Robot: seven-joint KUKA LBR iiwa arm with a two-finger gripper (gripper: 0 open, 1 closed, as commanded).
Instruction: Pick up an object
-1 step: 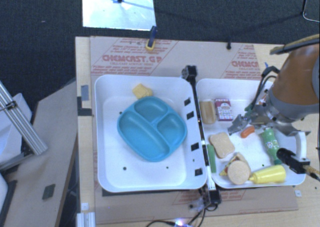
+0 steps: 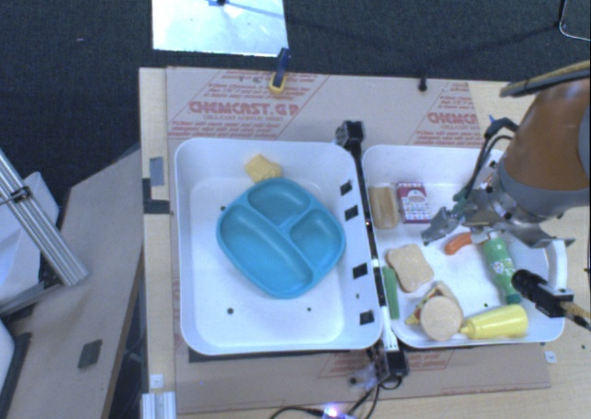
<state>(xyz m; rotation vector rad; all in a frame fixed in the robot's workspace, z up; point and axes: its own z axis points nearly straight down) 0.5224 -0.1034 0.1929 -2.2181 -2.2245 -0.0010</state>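
Left bin [image 2: 199, 251]: your blue tray [image 2: 280, 236], yellow block [image 2: 263, 167] at 12 | right bin [image 2: 388, 163]: bread slice [image 2: 411, 267], yellow bottle [image 2: 496, 322], green bottle [image 2: 500, 267] | gripper [image 2: 445, 223]: grip state unclear.

A small orange carrot-shaped toy [image 2: 458, 244] lies flat on the floor of the right-hand white bin [image 2: 388, 161], slanted, just beside a green plastic bottle [image 2: 500, 267] and near a slice of toy bread [image 2: 410, 267].
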